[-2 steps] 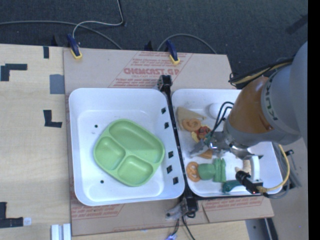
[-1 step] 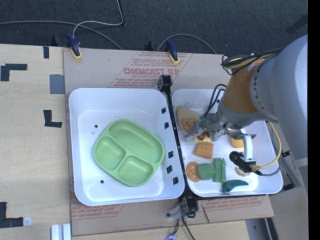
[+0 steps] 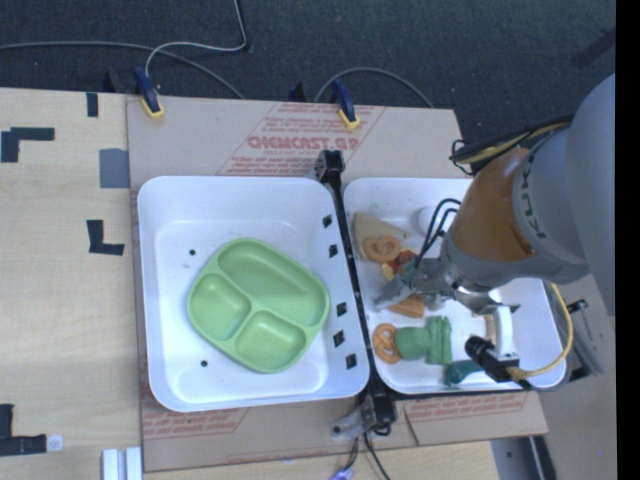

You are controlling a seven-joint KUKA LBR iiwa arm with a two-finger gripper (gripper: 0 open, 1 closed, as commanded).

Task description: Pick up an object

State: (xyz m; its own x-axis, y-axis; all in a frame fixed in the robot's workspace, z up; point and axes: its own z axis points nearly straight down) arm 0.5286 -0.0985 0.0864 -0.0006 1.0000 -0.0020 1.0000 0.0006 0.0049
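At the left of the frame lies pale wooden bench [image 3: 60, 298] surface with dark tape marks, and over it a brown cardboard sheet [image 3: 290, 138] held by 2 blue-and-yellow clamps [image 3: 150, 96] at its upper edge. On the cardboard sit 2 shallow white bins side by side.

The left bin [image 3: 165, 218] holds a green divided plate [image 3: 258, 304] with 3 compartments, lying flat near the bin's middle and tilted diagonally in the frame.

The right bin [image 3: 535, 368] holds a cluster of small toy items. A tan wedge-shaped piece [image 3: 377, 231] lies near its upper left. Just below it is an orange ring-shaped piece [image 3: 380, 249]. An orange wedge [image 3: 407, 308] lies lower, and beneath that an orange pretzel-like piece [image 3: 385, 341] touches a green blocky object [image 3: 426, 340]. A dark teal piece [image 3: 462, 372] lies near the bin's lower edge.

The gripper [image 3: 402, 286] reaches in from the right, low over the cluster between the orange ring-shaped piece and the orange wedge. I cannot tell how its jaws stand or whether anything sits between them. The grey arm [image 3: 560, 208] with its orange band fills the right side.
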